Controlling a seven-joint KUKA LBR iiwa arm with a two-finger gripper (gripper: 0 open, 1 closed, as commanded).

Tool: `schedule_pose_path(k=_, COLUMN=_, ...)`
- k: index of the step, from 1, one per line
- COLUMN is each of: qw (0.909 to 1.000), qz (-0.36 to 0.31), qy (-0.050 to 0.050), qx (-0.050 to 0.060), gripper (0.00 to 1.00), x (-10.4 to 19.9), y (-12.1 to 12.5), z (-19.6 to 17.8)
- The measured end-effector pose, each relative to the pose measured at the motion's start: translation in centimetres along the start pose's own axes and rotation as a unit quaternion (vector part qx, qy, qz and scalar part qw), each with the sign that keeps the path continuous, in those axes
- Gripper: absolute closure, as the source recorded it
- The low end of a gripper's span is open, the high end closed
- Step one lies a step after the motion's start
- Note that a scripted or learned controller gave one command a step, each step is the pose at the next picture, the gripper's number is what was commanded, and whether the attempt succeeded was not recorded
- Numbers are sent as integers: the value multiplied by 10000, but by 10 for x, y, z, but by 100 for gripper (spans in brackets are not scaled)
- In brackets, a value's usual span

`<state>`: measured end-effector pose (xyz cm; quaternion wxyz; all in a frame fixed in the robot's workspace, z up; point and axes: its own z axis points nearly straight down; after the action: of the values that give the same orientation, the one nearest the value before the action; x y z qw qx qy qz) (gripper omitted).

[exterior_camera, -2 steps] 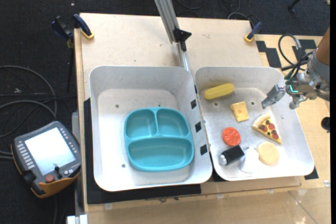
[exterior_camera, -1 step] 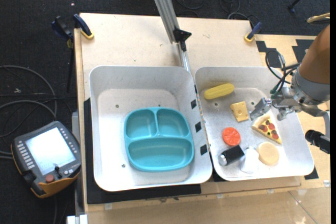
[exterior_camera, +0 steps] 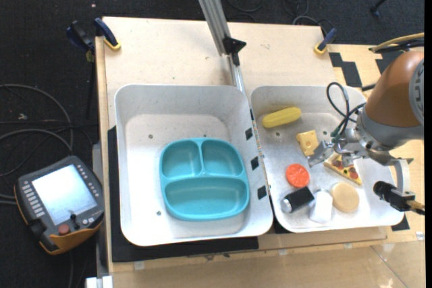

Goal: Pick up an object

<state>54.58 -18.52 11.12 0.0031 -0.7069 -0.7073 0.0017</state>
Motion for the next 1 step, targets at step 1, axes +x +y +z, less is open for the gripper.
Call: schedule_pose_path(k=1, qw=10000, qz=7, qy=-41, qx=-68, gripper=0, x=-2, y=2, z=12)
